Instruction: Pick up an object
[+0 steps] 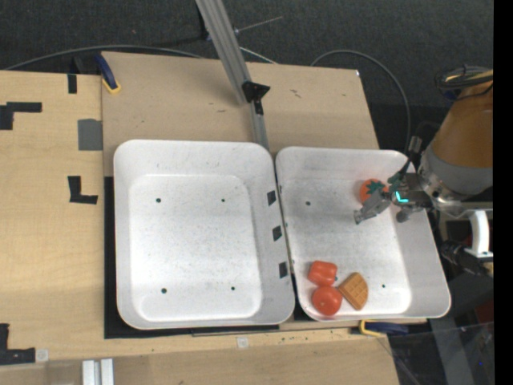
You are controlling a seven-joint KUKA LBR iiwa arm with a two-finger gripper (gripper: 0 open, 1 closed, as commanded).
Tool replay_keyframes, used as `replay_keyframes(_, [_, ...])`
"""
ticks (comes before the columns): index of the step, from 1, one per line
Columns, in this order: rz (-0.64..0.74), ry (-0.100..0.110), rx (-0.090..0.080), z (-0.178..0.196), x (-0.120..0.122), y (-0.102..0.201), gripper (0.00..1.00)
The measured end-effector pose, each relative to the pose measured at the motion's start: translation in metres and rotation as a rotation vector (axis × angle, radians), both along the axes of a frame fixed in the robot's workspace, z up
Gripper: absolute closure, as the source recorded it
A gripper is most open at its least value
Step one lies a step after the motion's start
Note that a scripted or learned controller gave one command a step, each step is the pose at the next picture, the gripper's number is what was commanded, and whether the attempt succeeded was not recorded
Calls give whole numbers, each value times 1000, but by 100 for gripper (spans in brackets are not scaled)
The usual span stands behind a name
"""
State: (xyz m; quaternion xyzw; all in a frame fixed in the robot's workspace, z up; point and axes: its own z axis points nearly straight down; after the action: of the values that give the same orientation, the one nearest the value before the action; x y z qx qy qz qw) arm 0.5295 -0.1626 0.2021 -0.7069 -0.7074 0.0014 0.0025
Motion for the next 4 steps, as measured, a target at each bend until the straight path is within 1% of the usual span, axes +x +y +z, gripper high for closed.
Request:
replay_keyframes(1, [1, -4, -1, 2, 1, 0, 0])
replay_keyframes(2, [0, 3, -1, -62, -2, -3, 0])
replay_keyframes(3, [0, -5, -3, -114, -2, -2, 0])
replay_keyframes(4, [1, -4, -1, -102, -2, -1, 100])
